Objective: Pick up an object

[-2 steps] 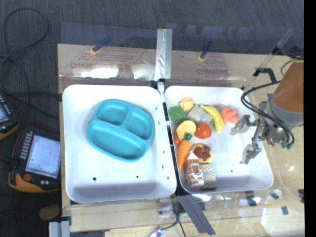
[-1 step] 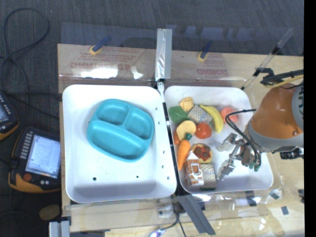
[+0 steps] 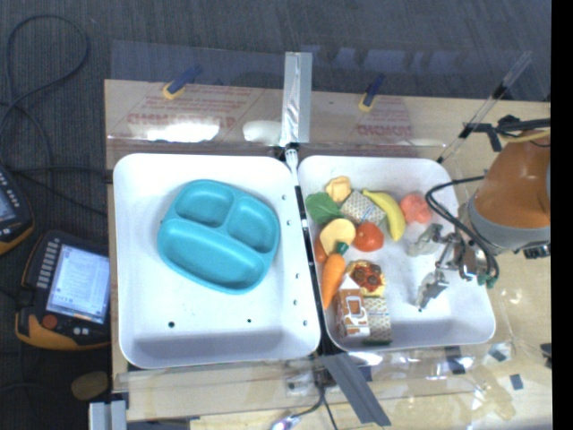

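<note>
The right bin (image 3: 466,325) holds several toy foods along its left half: a banana (image 3: 386,211), a red tomato (image 3: 368,236), a pink round piece (image 3: 414,208), a green pepper (image 3: 320,208), a carrot (image 3: 331,279) and a small printed box (image 3: 356,316). My gripper (image 3: 430,290) hangs low over the bare white floor in the right part of that bin. It is to the right of the food pile and apart from it. Nothing shows in its grasp. The orange band of the arm (image 3: 519,191) sits above the bin's right rim.
The left bin (image 3: 143,330) carries a blue sectioned plate (image 3: 219,234). A metal divider (image 3: 296,97) stands at the back between the bins. Cables (image 3: 448,195) loop off the wrist over the right bin. A handheld pendant (image 3: 67,285) lies left of the bench.
</note>
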Action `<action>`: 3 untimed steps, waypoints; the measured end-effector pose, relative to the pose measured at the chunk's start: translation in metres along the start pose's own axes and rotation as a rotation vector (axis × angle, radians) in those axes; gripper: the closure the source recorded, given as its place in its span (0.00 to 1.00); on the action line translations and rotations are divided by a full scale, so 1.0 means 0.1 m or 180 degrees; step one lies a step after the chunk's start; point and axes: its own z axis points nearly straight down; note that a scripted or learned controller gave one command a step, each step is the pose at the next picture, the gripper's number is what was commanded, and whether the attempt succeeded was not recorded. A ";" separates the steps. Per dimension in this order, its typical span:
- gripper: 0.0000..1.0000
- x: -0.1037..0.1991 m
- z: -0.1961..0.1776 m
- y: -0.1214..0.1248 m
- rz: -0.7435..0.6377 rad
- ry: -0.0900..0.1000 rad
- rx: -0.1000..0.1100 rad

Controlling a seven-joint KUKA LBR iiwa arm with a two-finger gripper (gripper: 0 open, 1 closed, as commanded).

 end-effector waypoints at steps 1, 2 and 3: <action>0.00 0.00 0.00 0.00 -0.0001 0.0000 0.0001; 0.00 0.00 0.00 0.00 -0.0001 0.0000 0.0001; 0.00 -1.11 0.03 0.23 0.1162 0.0005 0.0009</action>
